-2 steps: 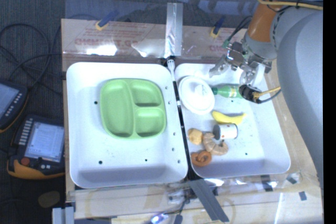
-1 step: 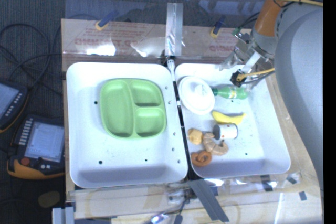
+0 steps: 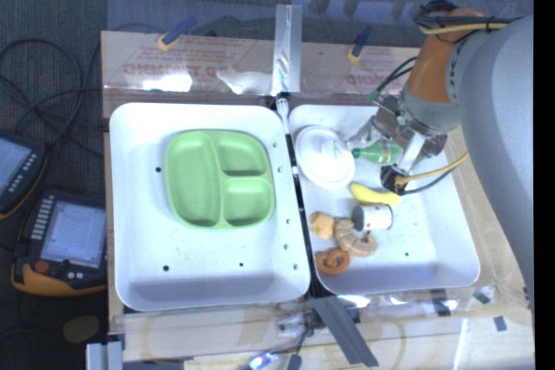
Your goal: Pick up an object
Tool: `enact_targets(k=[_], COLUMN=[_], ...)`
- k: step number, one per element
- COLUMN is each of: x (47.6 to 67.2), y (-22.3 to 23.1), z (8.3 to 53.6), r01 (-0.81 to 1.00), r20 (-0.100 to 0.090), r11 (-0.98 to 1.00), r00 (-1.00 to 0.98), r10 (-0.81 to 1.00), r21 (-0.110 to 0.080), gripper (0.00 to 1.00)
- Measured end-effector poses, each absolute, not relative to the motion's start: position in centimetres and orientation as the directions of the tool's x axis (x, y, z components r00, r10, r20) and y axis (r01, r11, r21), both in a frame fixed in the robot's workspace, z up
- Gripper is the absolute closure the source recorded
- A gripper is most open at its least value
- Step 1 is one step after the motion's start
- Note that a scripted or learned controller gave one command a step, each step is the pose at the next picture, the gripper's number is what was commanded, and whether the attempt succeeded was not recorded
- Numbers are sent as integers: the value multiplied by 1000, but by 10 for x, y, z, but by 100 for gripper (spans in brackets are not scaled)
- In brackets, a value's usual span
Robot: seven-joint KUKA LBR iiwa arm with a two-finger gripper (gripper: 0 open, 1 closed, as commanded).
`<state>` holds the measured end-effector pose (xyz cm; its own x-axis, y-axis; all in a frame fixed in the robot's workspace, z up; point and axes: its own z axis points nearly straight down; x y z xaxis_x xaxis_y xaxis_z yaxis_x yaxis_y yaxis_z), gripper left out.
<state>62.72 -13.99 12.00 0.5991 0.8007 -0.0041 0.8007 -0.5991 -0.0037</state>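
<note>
Starting at the far left, a handheld control pendant with a lit screen lies on the dark floor among black cables, beside the table. On the table, the left bin carries a green divided tray lying flat, with one long compartment on its left and two smaller ones on its right. Two blue-and-yellow clamps grip the cardboard sheet at the table's far edge, and a clear upright strip rises behind the seam where the two bins meet.

The right bin carries all the loose things. A white round lid or dish sits near its far left corner. Just to the right of it lies a small green bottle on its side, with its neck pointing toward the white dish. Nearer the camera, a yellow banana lies across, touching a small white cup with a red band. To the left of the cup are a tan round piece, a beige shell-like piece and a brown pretzel-shaped piece, close together.

The jaws hang over the far right part of the right bin, just at the green bottle's base end; whether they are wide, narrow or closed on the bottle cannot be told from this slant. Above them is the orange band and the grey arm, filling the right side.
</note>
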Motion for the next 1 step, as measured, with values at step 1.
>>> enact_targets(k=[1], x=[668], y=[-124], z=[150], r01=[940], r20=[-4], r11=[-340], r00=[340], r10=[940], r21=[-1], gripper=[0])
